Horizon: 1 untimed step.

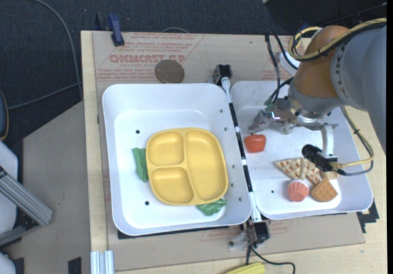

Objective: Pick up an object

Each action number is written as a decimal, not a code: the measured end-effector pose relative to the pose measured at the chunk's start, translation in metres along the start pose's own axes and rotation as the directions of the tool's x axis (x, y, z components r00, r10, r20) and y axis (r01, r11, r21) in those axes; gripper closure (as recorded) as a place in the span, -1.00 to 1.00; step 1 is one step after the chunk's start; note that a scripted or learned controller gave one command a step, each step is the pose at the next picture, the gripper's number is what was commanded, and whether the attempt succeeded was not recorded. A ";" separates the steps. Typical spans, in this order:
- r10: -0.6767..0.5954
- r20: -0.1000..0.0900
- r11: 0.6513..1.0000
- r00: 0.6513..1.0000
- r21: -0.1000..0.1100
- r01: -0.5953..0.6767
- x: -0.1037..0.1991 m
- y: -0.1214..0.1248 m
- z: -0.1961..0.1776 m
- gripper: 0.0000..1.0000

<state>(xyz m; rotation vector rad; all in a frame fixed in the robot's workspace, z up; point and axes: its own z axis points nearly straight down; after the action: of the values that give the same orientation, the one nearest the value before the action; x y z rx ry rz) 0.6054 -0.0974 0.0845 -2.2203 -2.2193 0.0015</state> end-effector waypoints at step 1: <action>0.001 0.001 1.000 1.000 0.000 -0.001 -0.048 -0.084 0.000 -1.00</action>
<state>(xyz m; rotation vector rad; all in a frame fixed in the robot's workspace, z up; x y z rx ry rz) 0.5218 -0.1449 0.0842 -2.2219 -2.2188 0.0027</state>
